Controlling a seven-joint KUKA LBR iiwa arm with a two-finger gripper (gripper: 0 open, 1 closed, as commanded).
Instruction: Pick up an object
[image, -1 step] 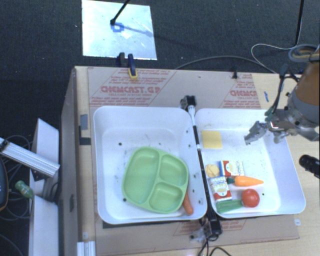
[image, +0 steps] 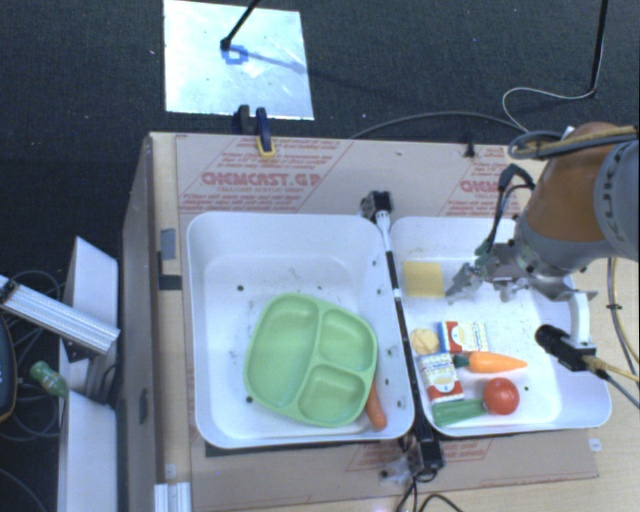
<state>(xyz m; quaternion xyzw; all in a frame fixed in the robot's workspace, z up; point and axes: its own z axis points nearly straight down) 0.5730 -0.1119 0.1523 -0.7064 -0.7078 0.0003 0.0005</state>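
Camera view: pincer (image: 478, 279) hovers beside yellow block (image: 423, 278), holding nothing

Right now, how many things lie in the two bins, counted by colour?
Green: 2, divided plate, cucumber
Orange: 2, carrot, sausage
Yellow: 2, cheese slice, small piece
Red: 1, tomato
Red-and-white cartons: 2
Total: 9

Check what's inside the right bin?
The right bin holds a yellow cheese slice, a carrot, a tomato, a green vegetable, two small cartons and a pale yellow piece. The arm covers its back right corner.
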